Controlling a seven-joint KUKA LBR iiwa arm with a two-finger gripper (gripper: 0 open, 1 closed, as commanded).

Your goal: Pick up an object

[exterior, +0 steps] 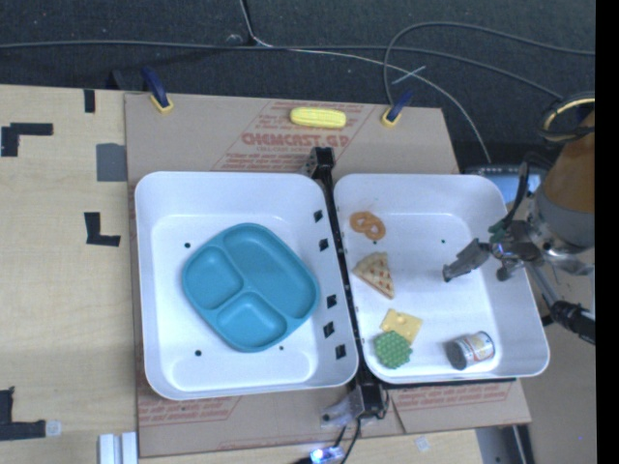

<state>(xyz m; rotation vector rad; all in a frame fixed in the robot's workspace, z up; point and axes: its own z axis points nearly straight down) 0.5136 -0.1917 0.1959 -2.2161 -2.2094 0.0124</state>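
Observation:
The right bin [426, 193] holds a brown pretzel [367, 225], a tan wedge-shaped slice [375, 275], a yellow cheese piece [401, 324], a green knobbly round item [392, 350] and a small metal can [471, 349] lying on its side. My gripper [481, 267] hangs over the right side of this bin, above the can and to the right of the slice. Its two dark fingers [458, 264] are spread apart, open, with nothing between them. The grey arm [566, 211] comes in from the right edge.
The left bin [155, 201] contains a blue three-compartment plate [250, 285]. A yellow corn-like toy [317, 117] lies on the cardboard behind the bins, between two clamps. Cables run across the dark floor at the back.

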